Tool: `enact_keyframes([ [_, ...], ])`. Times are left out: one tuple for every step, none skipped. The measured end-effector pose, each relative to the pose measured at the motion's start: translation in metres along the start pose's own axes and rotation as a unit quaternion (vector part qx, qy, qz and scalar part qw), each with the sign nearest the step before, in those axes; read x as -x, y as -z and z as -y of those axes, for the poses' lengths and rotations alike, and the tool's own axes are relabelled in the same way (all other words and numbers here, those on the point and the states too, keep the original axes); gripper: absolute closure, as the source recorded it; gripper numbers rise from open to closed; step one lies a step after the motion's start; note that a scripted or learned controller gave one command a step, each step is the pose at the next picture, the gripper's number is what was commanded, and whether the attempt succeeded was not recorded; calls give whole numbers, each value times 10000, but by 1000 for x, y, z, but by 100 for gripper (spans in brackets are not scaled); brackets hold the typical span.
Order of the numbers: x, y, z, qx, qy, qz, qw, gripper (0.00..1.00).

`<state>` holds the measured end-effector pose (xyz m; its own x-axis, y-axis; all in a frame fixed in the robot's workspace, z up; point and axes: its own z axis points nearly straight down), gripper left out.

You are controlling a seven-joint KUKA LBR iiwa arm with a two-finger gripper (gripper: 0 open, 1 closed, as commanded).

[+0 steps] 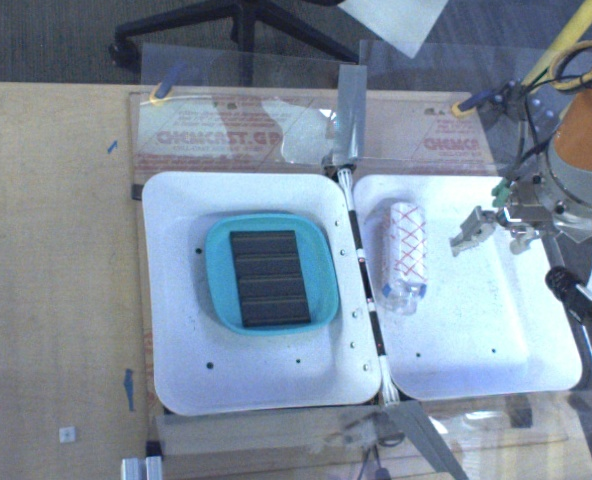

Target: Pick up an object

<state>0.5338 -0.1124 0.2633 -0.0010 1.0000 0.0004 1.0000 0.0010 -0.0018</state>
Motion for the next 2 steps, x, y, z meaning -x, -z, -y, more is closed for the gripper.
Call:
enact_keyframes([
  [-57,-79,-47,4,1032,1,9947,0],
  [-13,-166,-20,5,479,2,9989,0],
])
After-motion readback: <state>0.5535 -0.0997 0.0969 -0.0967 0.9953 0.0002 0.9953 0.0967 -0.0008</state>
